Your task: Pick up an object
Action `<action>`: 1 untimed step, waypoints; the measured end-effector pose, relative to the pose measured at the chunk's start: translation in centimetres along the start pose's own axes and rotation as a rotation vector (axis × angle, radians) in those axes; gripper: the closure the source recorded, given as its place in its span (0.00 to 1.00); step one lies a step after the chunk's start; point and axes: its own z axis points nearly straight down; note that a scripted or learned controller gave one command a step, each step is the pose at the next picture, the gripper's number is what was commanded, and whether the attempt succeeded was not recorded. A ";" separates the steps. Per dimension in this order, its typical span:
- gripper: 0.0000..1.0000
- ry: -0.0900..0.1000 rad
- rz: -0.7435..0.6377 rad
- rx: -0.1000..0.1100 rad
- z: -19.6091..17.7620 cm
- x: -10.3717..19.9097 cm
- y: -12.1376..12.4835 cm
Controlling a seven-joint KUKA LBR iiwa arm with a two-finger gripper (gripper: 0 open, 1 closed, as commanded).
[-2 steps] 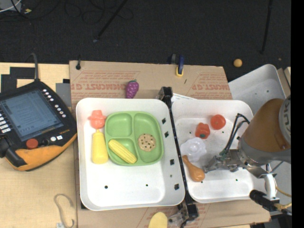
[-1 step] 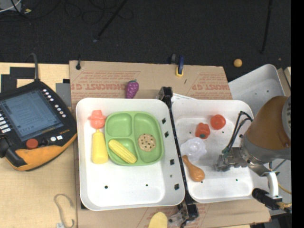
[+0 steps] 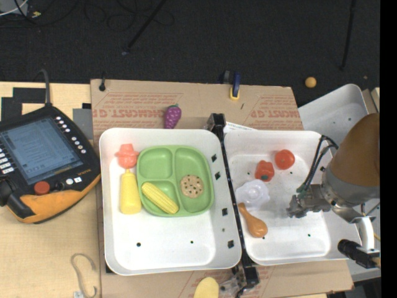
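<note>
Jaws: state cannot be told | gripper (image 3: 298,207) low in right bin (image 3: 313,244), nothing seen held | nearest candidates: drumstick (image 3: 253,222), clear cup (image 3: 252,193), just left | red pieces (image 3: 265,170) beyond.

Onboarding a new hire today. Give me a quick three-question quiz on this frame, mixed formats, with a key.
1. True or false: the cookie lies in the green tray.
2. Which bin holds the drumstick? A) left bin B) right bin C) neither
3. Fill in: the purple grapes lie on the ____, outside both bins.

Key:
1. True. It sits in the tray's right compartment, beside the corn.
2. B. It lies near that bin's left wall, below the clear cup, with the pincer to its right.
3. Cardboard, behind the left bin.
</note>
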 end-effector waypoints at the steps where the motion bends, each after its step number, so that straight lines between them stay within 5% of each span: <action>1: 1.00 -0.001 0.000 -0.002 -4.4 -0.8 0.0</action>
